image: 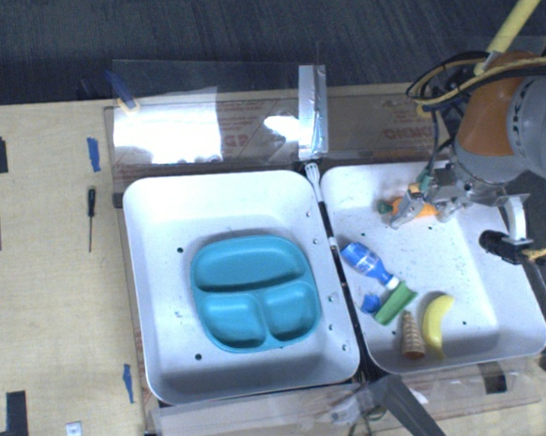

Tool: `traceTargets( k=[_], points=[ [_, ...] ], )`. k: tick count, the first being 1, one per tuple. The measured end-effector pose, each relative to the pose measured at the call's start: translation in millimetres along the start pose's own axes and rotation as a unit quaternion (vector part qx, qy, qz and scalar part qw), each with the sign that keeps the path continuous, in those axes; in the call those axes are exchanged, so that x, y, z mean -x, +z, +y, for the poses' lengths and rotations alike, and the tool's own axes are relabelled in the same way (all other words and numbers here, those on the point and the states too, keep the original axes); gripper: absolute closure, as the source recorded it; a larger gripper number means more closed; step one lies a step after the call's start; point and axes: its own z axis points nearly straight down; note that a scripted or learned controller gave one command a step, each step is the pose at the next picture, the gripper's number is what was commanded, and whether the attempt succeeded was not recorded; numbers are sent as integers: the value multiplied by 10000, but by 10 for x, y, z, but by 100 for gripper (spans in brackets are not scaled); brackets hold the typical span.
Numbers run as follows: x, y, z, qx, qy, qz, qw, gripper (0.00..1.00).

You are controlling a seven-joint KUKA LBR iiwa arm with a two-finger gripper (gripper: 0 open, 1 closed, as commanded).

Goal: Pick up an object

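From above I see two white bins side by side on a wooden counter [42,277]; I take the right bin [471,342] as my landmark. The left bin [151,222] beside it holds a blue tray [253,291]. My arm [515,127] enters over the right bin's far right corner, and the gripper [433,200] sits low near the far wall. An orange carrot [421,212] with a green tip lies right at the gripper, but I cannot tell how the fingers stand or whether they hold it. In the bin's middle lies a blue bottle [366,263]; nearer the front wall are a green block [395,303], a brown cone [411,334] and a banana [435,320], the last two touching. I judge the carrot is the target. To grasp it well, I would centre over its body, align across its narrow width, descend until the tips straddle it, close firmly, then lift straight up, clear of the wall.
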Motion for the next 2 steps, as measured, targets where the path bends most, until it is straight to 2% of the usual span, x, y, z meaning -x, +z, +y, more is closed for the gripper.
traceTargets(
  k=[1, 2],
  points=[
    [0, -388, -39, 7, 811, -1, 9967, 0],
    [377, -587, 232, 3, 831, -2, 9965, 0]
  ],
)
